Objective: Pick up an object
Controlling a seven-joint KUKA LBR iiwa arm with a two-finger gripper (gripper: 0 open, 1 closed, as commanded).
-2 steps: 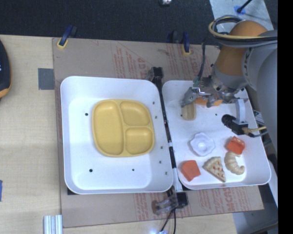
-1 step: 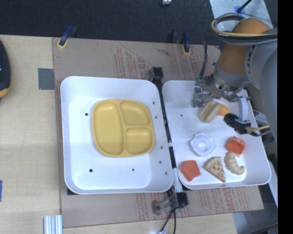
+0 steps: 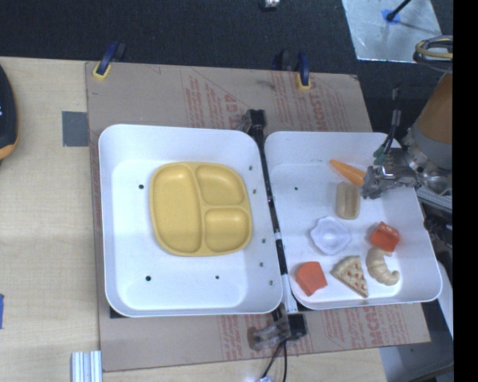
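Wooden bench (image 3: 48, 237) with two white bins side by side, right bin (image 3: 303, 146) strewn with small food pieces. Pincer (image 3: 376, 183) low over that bin's far right part, grip state impossible to tell. Carrot (image 3: 347, 171) just to its left, almost touching, long axis slanting toward it; beige cylinder (image 3: 348, 200) just below-left, upright in view.

Arm (image 3: 434, 126) cut off at right edge
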